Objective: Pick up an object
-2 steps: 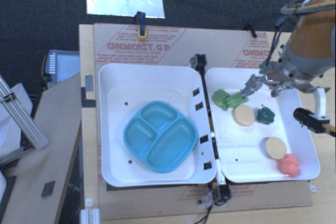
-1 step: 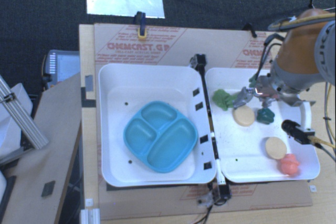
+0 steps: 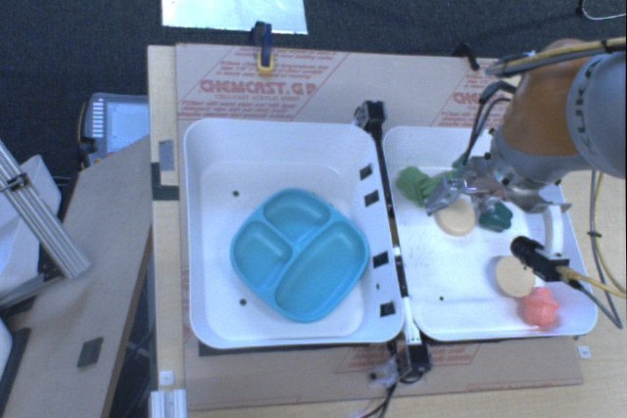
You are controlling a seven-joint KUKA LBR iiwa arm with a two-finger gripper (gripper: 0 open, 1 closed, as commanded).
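Your gripper [image 3: 460,194] hovers low in the right bin [image 3: 431,313], just over a beige disc [image 3: 457,219] beside a green lump [image 3: 415,182]; whether it's open, I cannot tell. Packed neighbours could make you snag two or nudge the disc aside.

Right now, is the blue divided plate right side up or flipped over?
Right side up: the blue plate in the left bin shows its three open compartments facing upward.
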